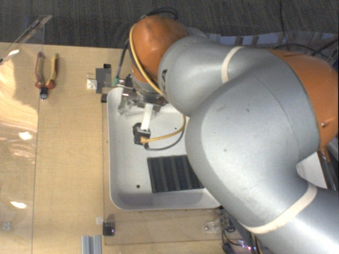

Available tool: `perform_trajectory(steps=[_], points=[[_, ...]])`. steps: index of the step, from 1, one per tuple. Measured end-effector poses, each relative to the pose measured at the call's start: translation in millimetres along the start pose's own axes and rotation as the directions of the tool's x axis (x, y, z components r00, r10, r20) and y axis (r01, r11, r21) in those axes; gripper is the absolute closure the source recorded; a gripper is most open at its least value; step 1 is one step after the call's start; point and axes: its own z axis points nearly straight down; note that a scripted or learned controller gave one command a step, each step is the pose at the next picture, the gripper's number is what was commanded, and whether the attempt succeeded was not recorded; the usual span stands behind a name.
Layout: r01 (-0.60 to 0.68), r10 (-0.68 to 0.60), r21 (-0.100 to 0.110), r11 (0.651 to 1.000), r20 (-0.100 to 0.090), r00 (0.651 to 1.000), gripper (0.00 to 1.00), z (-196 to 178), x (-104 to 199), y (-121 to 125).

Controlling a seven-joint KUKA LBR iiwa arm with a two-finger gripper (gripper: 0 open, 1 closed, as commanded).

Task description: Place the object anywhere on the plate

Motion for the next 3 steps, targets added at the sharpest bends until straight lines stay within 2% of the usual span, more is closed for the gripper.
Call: perform_trajectory(steps=[1,2,3], points=[[0.338,-0.338,-0.004,0.941,0.0,0.941,1.0,-28,5,0],[0.812,-0.812,-0.018,0.584,0.008,0.584,1.0,14,-34,-76],[0.9,-0.9,-0.009,0.436,0.006,0.436,1.0,-121,1,-20]])
